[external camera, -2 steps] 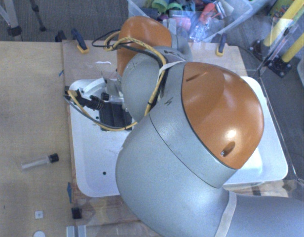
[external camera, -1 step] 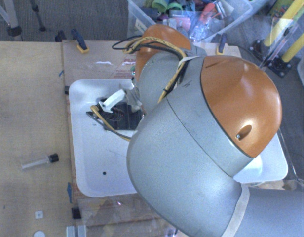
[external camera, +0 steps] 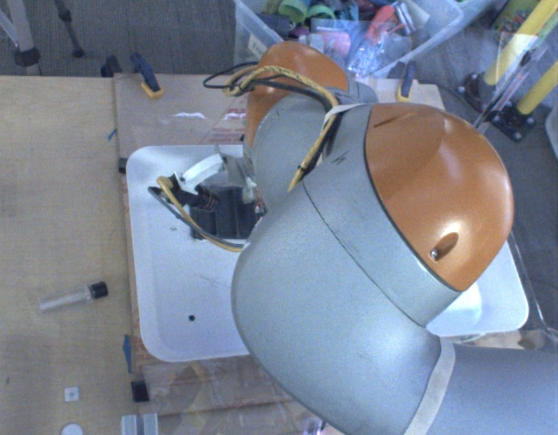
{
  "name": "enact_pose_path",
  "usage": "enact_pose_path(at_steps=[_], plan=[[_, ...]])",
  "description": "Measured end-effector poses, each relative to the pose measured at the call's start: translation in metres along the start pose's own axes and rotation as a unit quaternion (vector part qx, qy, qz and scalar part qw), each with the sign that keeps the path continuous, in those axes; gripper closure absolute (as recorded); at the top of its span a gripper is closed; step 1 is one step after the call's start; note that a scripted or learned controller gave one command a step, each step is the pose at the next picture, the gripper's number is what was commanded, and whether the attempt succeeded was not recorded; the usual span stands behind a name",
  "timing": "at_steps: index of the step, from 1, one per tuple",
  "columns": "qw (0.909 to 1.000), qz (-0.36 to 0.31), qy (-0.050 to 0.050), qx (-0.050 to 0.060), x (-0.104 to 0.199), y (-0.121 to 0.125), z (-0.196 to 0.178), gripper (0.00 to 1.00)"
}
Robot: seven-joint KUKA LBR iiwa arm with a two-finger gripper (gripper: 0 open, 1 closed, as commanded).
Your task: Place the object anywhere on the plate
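The desk (external camera: 52, 198) carried a white bin (external camera: 170, 315). The tool (external camera: 211, 208) hung low inside it; its state could not be told, and no object or plate was visible beside it.

This is a robotics lab. A large grey and orange industrial arm (external camera: 370, 270) fills the centre and right of the frame, with loose cables (external camera: 261, 80) running over its joint. It leans over a shallow white bin (external camera: 170, 315) on a plywood table (external camera: 43, 198). At the top, a clear plastic tub (external camera: 351, 16) holds a jumble of colourful test items. A tripod foot (external camera: 16, 34) stands on grey carpet at upper left.
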State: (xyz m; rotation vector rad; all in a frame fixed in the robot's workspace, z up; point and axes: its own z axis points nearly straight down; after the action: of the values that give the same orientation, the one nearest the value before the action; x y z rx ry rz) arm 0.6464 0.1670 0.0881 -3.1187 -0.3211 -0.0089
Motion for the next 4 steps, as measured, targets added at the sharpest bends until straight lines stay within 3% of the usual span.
enact_pose_path(at_steps=[1, 4], plan=[[1.0000, 0.004, 0.000, -0.003, 0.018, -0.051, 0.001, 0.00], [1.0000, 0.005, -0.001, -0.005, -0.036, -0.063, 0.000, 0.00]])
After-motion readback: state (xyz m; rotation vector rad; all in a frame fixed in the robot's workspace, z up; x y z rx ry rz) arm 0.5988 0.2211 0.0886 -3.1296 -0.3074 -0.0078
